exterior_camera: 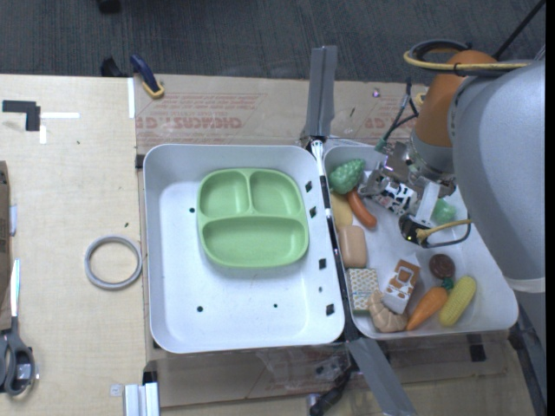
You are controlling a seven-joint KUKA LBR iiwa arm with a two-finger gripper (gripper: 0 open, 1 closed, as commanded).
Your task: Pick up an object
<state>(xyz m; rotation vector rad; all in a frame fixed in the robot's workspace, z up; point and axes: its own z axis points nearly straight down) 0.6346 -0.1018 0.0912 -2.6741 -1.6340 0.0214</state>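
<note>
The right bin (388, 248) holds several toy foods. A green leafy piece (347, 176) lies at its back, an orange carrot-like stick (362, 211) just in front of it, and a tan bun (352, 243) nearer still. Along the front lie a cracker (362, 284), a small carton (401, 284), a carrot (427, 307), a yellow corn cob (458, 300) and a brown round piece (442, 265). My gripper (392, 193) hangs low in the back half of this bin, right of the orange stick. A green item (445, 210) lies partly hidden behind it.
The left bin (243, 306) carries a green divided plate (253, 217). A divider bar (322, 102) rises between the bins at the back. On the bench to the left lie a tape ring (113, 261) and scissors (16, 358).
</note>
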